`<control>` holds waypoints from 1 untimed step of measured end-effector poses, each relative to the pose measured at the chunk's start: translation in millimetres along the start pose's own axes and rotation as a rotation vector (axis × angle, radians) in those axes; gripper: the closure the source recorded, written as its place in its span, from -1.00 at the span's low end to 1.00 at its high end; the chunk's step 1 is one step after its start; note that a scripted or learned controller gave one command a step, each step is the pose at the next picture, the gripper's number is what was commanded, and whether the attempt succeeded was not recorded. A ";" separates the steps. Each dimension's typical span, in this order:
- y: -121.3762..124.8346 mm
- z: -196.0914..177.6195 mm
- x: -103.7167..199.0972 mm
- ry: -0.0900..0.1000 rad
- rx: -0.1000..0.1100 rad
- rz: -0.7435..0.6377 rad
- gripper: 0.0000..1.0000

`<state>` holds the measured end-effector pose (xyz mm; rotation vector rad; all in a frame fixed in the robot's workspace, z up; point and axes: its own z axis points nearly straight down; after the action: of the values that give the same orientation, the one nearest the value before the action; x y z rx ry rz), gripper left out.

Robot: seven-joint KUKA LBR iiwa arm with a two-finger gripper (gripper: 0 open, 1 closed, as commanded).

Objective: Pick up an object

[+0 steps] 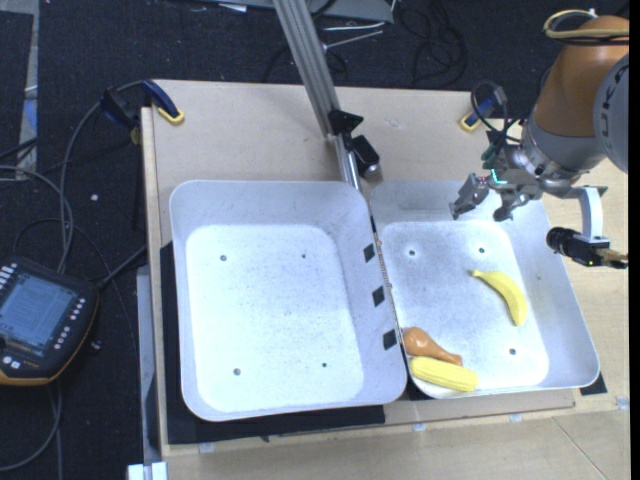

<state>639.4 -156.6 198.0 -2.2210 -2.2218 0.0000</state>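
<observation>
Yellow corn cob (444, 373) beside curved banana (503, 292).

- Wooden bench top (260, 138), pale, bearing both bins.
- Left white bin (195, 268), shallow, speckled floor with four small holes.
- Right white bin (570, 338), its left rim touching the left bin.
- Slanted aluminium camera mast (310, 58), rising from the bench's far edge between the bins.
- Blue-and-yellow clamps (160, 103) at the far bench corners.
- Handheld control pendant (35, 318) on the dark floor at left, with black cables (70, 188) trailing near it.
</observation>
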 end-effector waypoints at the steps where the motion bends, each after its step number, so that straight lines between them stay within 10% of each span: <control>1: 0.0 0.0 0.0 0.000 0.000 0.000 -1.00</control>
<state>639.4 -156.6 197.9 -2.2210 -2.2218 0.0001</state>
